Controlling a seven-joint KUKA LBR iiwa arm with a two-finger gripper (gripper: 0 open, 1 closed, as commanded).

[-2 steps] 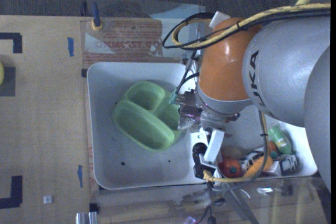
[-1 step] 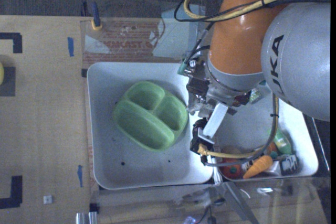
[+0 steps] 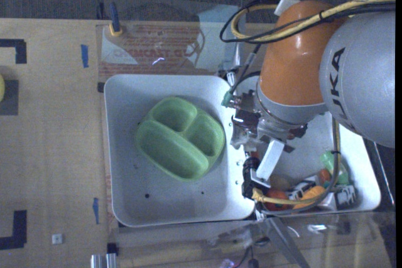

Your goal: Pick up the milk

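Arm [image 3: 339, 72] of mine hung over the right bin [image 3: 370, 198], wrist low near its left wall. The left bin [image 3: 125, 198] beside it held a green divided plate [image 3: 181, 136]. Small toy foods lay heaped along the right bin's near edge, and among them I took the black-and-white carton [image 3: 306, 186] for the milk. How wide my grasp stood, I could not tell. I judged myself on the approach; next I needed to centre over that carton and descend.
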